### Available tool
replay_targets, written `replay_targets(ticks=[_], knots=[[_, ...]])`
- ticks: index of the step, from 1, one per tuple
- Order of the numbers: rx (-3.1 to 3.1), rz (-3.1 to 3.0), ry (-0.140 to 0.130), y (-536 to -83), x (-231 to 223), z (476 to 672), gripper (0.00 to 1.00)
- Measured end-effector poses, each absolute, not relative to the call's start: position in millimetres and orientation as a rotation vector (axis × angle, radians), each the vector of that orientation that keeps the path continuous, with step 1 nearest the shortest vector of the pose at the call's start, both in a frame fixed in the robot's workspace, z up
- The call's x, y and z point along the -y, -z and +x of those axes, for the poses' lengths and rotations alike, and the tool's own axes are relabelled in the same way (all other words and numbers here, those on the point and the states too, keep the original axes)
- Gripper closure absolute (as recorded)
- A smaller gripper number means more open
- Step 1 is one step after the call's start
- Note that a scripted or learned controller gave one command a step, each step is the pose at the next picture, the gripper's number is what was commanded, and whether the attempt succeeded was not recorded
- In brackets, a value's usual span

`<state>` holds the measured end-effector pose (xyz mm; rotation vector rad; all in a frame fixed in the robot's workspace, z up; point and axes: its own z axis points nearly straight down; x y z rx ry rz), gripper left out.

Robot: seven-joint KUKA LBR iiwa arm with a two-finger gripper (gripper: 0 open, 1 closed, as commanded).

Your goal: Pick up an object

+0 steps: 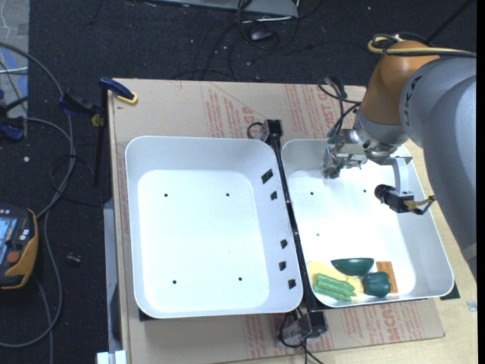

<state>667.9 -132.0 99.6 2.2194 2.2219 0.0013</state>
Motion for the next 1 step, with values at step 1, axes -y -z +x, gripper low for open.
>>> replay_targets(ticks=[1], knots=[[-2.218,2.218,-0.005,-159.8,137.3,663.8,1.0]])
